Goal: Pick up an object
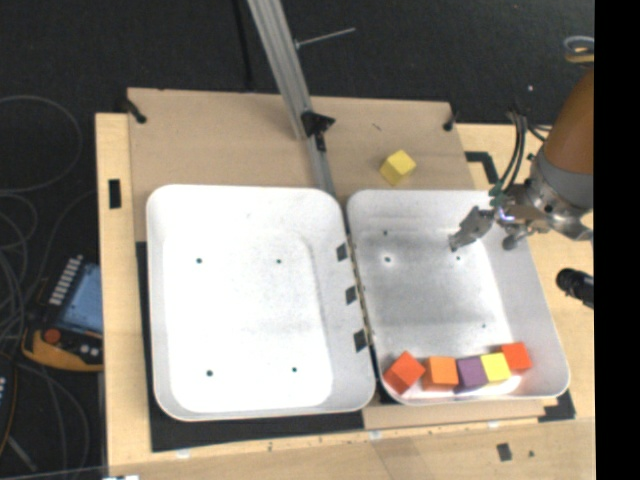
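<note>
A row of small blocks lies along the near wall of the right bin (520, 288): an orange-red block (405, 370), an orange block (441, 370), a purple block (470, 372), a yellow block (496, 367) and a red-orange block (516, 356). A further yellow block (397, 166) rests on the bench behind the bins. My gripper (480, 226) hovers over the far right part of the right bin, well away from the row of blocks. Nothing shows between its fingers.
The left bin (160, 298) sits beside the right one, joined by black clips. A slanted metal rail (285, 68) rises from behind the bins. Cables and a handheld pendant (75, 308) lie left of the bench.
</note>
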`<state>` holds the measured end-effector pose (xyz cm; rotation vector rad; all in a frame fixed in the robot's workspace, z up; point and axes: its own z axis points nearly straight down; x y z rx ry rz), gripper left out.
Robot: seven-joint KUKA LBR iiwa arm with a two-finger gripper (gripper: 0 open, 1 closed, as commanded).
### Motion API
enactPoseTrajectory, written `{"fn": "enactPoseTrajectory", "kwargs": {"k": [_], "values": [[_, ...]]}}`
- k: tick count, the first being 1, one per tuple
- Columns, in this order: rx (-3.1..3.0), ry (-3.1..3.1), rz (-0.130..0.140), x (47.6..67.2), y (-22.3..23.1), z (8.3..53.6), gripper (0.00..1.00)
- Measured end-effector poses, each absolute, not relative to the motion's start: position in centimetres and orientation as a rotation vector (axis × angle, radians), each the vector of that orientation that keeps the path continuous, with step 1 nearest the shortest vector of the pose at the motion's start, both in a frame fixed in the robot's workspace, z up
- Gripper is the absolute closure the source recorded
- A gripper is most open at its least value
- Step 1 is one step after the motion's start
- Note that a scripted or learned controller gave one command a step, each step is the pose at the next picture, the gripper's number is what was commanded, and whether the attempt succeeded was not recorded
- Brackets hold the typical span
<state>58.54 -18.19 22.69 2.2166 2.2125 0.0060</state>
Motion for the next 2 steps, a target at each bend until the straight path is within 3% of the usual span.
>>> {"fn": "enactPoseTrajectory", "kwargs": {"k": [1,2], "values": [[2.228,2.226,-0.007,52.0,-14.8,11.2,0.0],[2.212,2.228,0.005,55.0,-9.2,9.7,0.0]]}}
